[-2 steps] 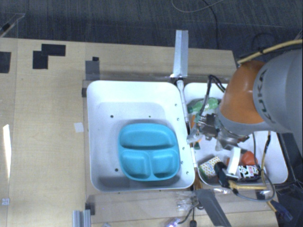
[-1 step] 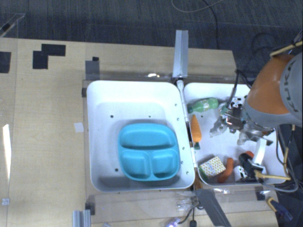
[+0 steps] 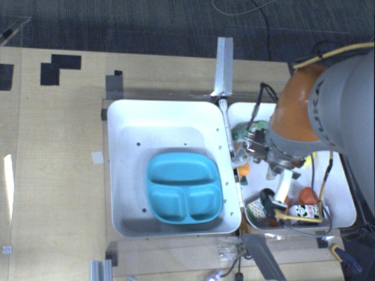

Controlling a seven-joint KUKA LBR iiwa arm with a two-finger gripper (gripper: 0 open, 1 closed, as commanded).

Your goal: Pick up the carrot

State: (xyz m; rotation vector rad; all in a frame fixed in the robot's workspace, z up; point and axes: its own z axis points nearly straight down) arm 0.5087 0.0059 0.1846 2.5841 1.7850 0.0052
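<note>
Carrot [image 3: 242, 170]: small orange piece, partly hidden. It lies in the right bin [image 3: 347, 211] just below the gripper [image 3: 248, 147] as the camera sees it, close against the wall on the gripper's far-left side. It is free, not in the gripper.

Handling, by judgement: likely a toy or small vegetable, so light, stiff and smooth-skinned. It may roll or skid if nudged. The best hold is probably across its thicker middle, squeezing along the wall rather than toward it, since the wall leaves little room on that side.

Gripper: hangs over the left part of the right bin, under the grey arm with its orange band [image 3: 296, 113]. Whether it is spread or closed cannot be told.

Green item [image 3: 240, 132]: just above the gripper in the view, by the same wall; kind unclear.

Clutter: a red item [image 3: 307, 194] and a small printed carton [image 3: 307, 212] lie to the gripper's lower right, well apart from the carrot.

Left bin [image 3: 130, 134]: beyond the wall from the gripper; holds a blue divided plate [image 3: 184, 187].

Surface: white bins, smooth and shallow, on a pale bench [image 3: 53, 157].

Room: dark carpet [image 3: 117, 10] beyond the bench.
</note>
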